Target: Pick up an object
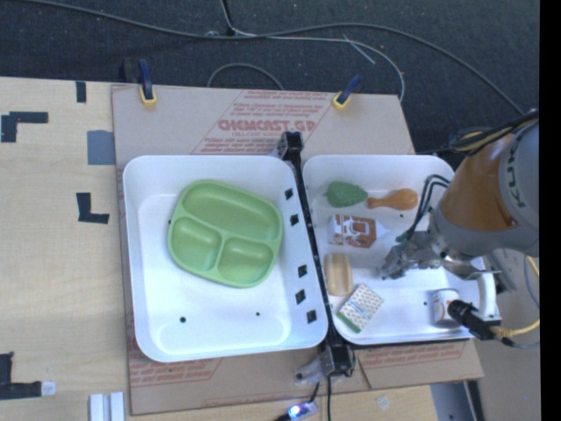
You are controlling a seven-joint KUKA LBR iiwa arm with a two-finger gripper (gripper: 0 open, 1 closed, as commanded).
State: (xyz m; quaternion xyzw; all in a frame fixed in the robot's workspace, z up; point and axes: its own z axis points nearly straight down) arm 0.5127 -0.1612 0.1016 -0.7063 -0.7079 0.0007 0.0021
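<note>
Two white bins sit side by side on the bench, and we see the arm (491, 196) reaching in from the right over the right bin (421, 327). Its gripper (396, 264) hangs low inside that bin, just right of a small brown-and-white packet (352, 230); we cannot tell from this slant how its claw stands, and we see nothing caught in it. Near the far wall of the same bin lie a dark green leaf-shaped piece (346, 193) and, just to its right, a brown drumstick-shaped toy (394, 201). Nearer to us, a tan oblong block (338, 274) lies along the bin's left wall, with a tilted green-and-white packet (360, 307) just beside its near end. The left bin (149, 323) holds a light green tray (227, 232) with three compartments, lying flat in its far half.
</note>
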